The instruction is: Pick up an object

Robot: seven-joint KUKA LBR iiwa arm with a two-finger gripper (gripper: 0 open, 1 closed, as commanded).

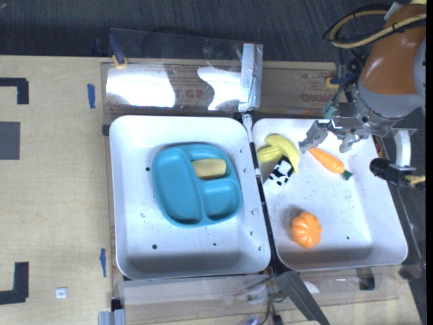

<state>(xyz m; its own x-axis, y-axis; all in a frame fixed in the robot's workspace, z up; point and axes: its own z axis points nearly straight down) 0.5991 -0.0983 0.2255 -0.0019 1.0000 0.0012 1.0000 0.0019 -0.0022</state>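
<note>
Two neighbours, banana (277,147) and pumpkin (306,229), flank the carrot (327,161) beneath gripper (333,138).

The pumpkin (306,229) sits alone at the lower middle; the banana (277,149) and carrot (327,161) crowd the top.

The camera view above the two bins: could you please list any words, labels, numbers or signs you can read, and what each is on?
No readable text anywhere.
Cardboard strip behind the bins: faint reddish print, too blurred to read.
Black-and-white checkered object beside the banana: a pattern, no letters.
</note>
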